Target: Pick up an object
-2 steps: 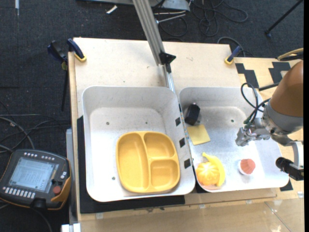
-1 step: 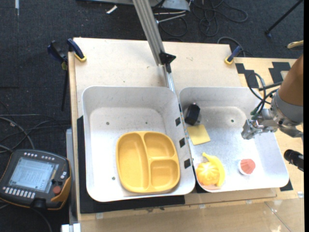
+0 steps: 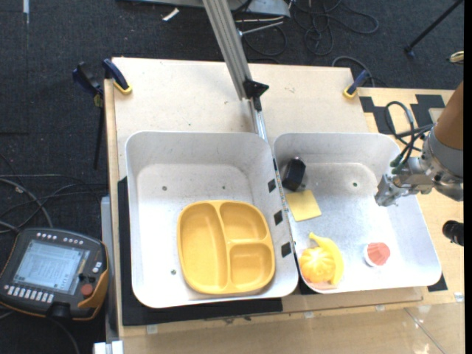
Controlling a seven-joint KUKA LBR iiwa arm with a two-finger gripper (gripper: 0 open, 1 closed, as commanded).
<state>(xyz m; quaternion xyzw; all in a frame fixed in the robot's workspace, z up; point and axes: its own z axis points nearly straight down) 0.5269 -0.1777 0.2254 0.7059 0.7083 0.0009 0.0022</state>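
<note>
A: What was seen nearest to the camera?

B: In the right bin (image 3: 424, 234), at its front edge, a yellow soft object (image 3: 321, 262) was found, and a small red piece (image 3: 377, 254) was lying well apart to its right. In the left bin (image 3: 147, 190) a yellow divided tray (image 3: 226, 246) was placed flat, close to the front wall.

A: And further back?

B: A yellow sheet (image 3: 304, 206) was laid near the dividing wall of the right bin, and a small black object (image 3: 294, 173) was touching its far corner.

A: Where was the gripper (image 3: 386, 195) located?

B: It was held above the right side of the right bin, apart from all objects. Nothing was seen between its fingers. Whether it was spread or closed could not be told.
</note>
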